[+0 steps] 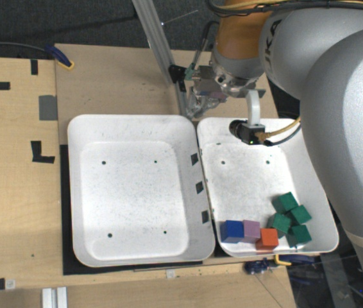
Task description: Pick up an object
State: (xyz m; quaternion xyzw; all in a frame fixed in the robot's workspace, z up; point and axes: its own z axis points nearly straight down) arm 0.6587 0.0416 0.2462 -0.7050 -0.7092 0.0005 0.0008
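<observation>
Orange block point(269, 237) right bin point(245, 172) front | end effector point(197, 104) grip: cannot tell | writing unreadable

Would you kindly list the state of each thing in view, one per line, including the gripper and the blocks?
Gripper: above the bins' far edge, nothing visibly between its fingers.
Blue cube block: resting in the right white bin, near corner.
Lilac cube block: resting, touching the blue one.
Orange cube block: resting beside the lilac one.
Green blocks: clustered together, lying tilted.
Left white bin: flat on the bench.
</observation>
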